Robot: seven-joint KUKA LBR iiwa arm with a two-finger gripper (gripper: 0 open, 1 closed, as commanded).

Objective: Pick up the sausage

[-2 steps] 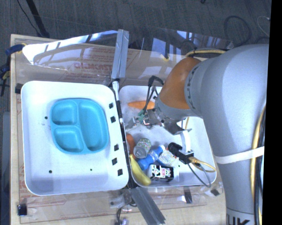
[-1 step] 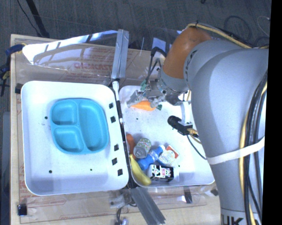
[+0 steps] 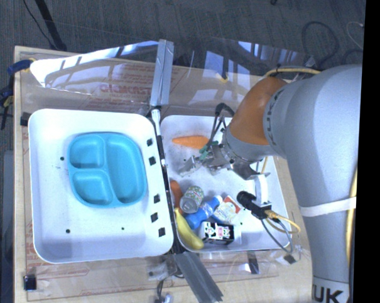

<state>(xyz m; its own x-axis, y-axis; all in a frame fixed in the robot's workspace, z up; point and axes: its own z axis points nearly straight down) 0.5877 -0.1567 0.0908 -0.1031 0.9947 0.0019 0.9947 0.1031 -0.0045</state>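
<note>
Sausage at the right bin's left wall.
It lies below-left of the end effector, apart from it; I cannot tell the end effector's state.

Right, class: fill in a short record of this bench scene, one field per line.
left bin: white shallow bin holding a blue three-compartment plastic tray
right bin: white shallow bin holding an orange carrot-shaped piece, yellow banana, small metal can
arm: grey arm with orange band over right bin
gripper: beside carrot, finger state unclear
</note>
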